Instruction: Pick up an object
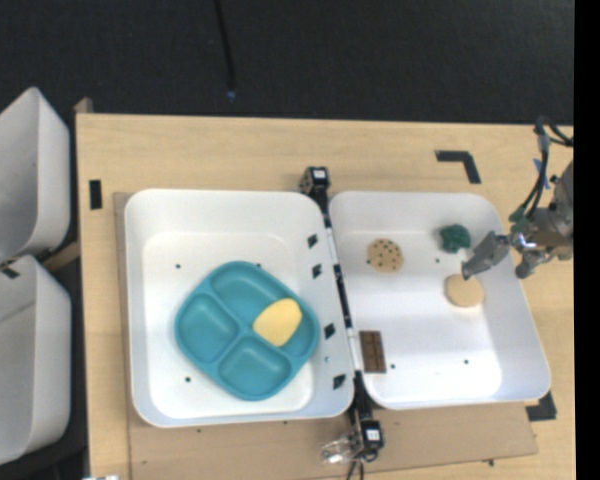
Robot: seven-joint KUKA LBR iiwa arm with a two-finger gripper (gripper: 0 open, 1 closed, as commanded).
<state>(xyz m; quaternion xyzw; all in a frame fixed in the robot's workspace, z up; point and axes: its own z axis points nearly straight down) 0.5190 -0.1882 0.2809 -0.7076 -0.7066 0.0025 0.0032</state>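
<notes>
The gripper, fingers spread and grasping nothing, hovers at the right bin's right edge just above a round tan cookie, with a dark green object near its left finger.

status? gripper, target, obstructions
Gripper open, holding nothing, over right bin's far-right side. Nearest: tan disc just below one finger; green lump beside. Cookie further left. Nothing blocking.

I see glossy white plastic bins on a matt wooden bench; left of the gripper, a smooth teal plastic tray.
</notes>
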